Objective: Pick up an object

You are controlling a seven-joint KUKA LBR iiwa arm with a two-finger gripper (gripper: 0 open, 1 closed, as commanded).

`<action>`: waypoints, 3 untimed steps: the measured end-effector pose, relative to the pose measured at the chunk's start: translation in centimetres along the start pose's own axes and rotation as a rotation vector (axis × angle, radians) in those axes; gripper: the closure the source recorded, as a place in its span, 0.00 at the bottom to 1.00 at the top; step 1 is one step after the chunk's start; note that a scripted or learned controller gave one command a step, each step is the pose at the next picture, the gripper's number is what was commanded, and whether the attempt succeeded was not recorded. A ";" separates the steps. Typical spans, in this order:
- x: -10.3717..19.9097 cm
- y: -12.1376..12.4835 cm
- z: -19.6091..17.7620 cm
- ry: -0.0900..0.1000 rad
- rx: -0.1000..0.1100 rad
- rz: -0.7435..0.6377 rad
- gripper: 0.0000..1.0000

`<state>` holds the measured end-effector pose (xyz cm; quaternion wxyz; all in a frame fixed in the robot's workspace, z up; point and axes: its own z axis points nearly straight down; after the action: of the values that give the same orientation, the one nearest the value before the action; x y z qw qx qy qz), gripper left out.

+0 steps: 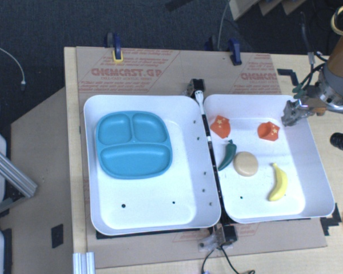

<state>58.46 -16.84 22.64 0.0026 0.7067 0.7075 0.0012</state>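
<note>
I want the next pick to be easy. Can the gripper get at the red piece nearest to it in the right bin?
Probably yes. The gripper sits at the right bin's upper right edge, and the red piece lies just beside it, apart from the other items, with nothing between.

Yellow banana (278, 182) lies in right bin (308, 153), lower right.

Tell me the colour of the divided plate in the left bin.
The divided plate is light blue, seen plainly in the camera view.
</note>
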 end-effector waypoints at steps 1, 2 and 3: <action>0.0 0.1 -1.4 0.001 0.002 0.000 1.00; 4.9 -0.1 -0.9 0.003 0.007 -0.003 1.00; 9.9 -1.3 -1.7 0.003 0.007 -0.001 1.00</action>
<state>57.13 -6.94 24.31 -0.0008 0.7064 0.7078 -0.0002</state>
